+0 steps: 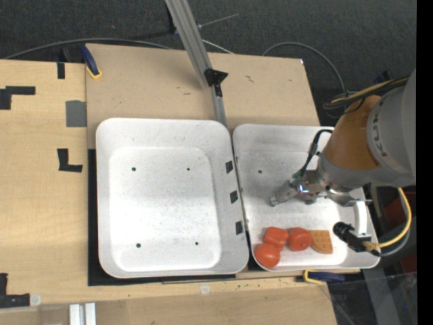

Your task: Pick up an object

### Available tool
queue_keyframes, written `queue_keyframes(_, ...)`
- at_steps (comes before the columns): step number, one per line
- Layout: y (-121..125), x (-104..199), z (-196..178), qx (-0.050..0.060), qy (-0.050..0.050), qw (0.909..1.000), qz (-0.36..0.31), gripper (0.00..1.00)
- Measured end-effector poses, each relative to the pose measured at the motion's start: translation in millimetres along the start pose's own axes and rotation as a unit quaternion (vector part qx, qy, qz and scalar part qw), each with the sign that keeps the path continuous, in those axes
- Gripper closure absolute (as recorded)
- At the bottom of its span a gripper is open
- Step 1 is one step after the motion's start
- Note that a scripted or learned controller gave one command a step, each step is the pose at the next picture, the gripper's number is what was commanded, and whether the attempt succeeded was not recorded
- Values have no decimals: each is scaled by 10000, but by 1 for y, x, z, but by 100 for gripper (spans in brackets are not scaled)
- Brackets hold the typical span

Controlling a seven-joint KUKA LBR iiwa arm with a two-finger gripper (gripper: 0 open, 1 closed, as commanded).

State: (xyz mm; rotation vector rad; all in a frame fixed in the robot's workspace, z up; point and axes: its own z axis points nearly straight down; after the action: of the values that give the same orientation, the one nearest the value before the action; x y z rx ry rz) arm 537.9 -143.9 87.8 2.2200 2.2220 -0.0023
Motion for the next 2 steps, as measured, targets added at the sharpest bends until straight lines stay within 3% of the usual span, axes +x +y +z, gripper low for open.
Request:
queue_keyframes(1, 0, 1, -11, 2, 8, 10000, -5, 100)
queue_keyframes(2, -4, -8, -62, -18, 2, 10000, 5, 100)
